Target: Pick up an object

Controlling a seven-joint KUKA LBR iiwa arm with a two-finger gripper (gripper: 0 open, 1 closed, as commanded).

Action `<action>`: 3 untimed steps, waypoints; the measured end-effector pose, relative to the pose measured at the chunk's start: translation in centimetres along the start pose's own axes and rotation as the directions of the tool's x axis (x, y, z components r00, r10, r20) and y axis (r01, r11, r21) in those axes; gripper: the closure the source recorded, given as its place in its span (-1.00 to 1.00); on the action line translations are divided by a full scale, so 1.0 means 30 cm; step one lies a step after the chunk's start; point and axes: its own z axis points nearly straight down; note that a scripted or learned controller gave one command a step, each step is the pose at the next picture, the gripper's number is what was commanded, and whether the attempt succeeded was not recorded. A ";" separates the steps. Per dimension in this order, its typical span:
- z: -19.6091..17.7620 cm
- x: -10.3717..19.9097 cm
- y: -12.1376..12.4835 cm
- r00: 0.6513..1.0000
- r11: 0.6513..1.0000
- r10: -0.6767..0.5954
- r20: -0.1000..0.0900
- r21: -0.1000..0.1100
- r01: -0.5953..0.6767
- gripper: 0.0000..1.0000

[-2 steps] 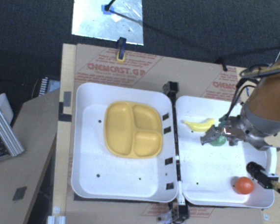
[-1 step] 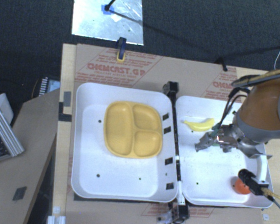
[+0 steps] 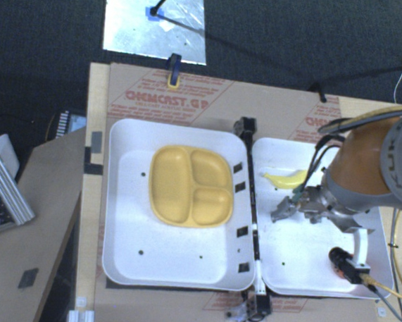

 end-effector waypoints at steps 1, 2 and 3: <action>0.153 0.001 -0.001 1.000 1.000 0.000 0.000 0.001 0.000 -1.00; 0.110 0.000 0.004 1.000 1.000 0.002 0.001 -0.004 -0.002 1.00; -0.066 -0.027 -0.015 1.000 1.000 0.002 0.002 -0.006 -0.002 1.00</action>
